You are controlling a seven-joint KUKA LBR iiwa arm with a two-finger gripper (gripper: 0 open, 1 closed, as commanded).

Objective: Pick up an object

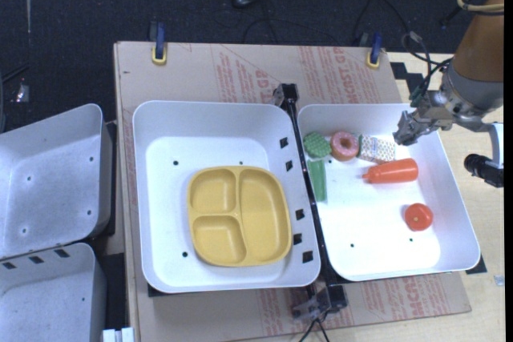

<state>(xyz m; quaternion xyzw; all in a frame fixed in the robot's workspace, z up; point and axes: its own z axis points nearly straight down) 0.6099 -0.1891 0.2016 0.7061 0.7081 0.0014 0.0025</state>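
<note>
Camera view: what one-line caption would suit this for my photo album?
A grey robot arm's gripper hovers over toy food, an orange carrot and pink donut, beside a yellow divided plate.

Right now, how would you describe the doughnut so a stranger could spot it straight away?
Look in the right white bin, along its far edge, where small toys sit in a row. The doughnut is the pink ring with a hole, between a green piece and a white speckled block.

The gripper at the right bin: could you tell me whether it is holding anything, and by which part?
Nothing is held. The gripper hovers over the right bin's far edge, near the speckled white block; nothing shows between its fingers.
</note>
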